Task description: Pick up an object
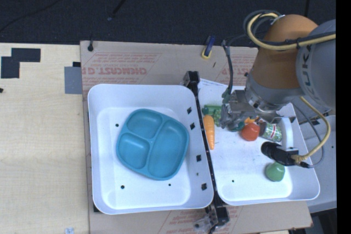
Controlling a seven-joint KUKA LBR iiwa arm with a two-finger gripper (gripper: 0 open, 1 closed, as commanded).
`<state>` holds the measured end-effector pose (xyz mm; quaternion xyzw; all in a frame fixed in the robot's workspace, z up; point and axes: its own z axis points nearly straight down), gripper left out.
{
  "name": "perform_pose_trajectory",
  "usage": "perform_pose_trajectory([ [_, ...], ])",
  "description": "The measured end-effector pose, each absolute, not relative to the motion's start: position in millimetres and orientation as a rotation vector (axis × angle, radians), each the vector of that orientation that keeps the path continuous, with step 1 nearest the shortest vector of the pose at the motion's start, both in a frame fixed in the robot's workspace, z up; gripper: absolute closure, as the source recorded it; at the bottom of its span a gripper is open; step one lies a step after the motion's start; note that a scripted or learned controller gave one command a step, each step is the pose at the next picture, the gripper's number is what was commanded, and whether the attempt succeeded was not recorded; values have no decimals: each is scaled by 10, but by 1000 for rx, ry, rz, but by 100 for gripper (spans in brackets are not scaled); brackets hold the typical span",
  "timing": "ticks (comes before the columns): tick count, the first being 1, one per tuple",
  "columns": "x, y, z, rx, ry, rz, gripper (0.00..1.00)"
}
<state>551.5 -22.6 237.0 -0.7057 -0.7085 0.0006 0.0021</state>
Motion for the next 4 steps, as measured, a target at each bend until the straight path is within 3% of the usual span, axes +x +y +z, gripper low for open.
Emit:
perform_pose_trajectory([
  [1, 5539, -291, 2175, -2220, -2217, 7, 100],
  [2, 5519, -264, 2380, -2219, -2222, 1, 100],
  [3, 5516, -177, 2196, -2217, -2219, 6, 100],
  [4, 5522, -221, 2375, -2221, -2220, 2, 100],
])
